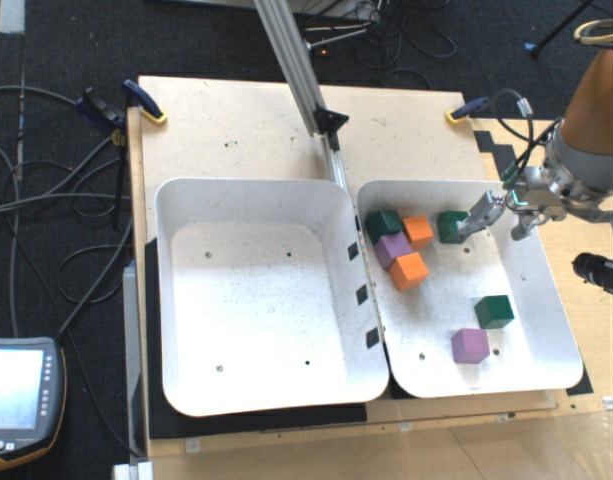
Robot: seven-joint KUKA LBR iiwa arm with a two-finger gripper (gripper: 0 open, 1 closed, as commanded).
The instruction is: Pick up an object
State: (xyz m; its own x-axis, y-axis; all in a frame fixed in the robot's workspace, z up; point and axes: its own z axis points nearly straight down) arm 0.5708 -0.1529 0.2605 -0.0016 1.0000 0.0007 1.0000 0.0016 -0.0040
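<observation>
Where the arm reaches in from the right of the camera view, you see the gripper [483,218] low over the far side of the right white bin [546,298], its tip touching a dark green cube [450,227]; you cannot tell from this angle whether the fingers are spread or closed, nor whether the cube sits between them. Left of that cube you find a cluster near the bin's inner wall: another dark green cube [383,222], a small orange cube [418,230] just beside it, a purple block [391,248] below them, and a larger orange cube [409,269] touching the purple one. Nearer you, well apart from the cluster, a third dark green cube [495,311] lies above a purple cube [470,345]. The left white bin [186,208] sits beside it on the pale speckled surface [246,118].
</observation>
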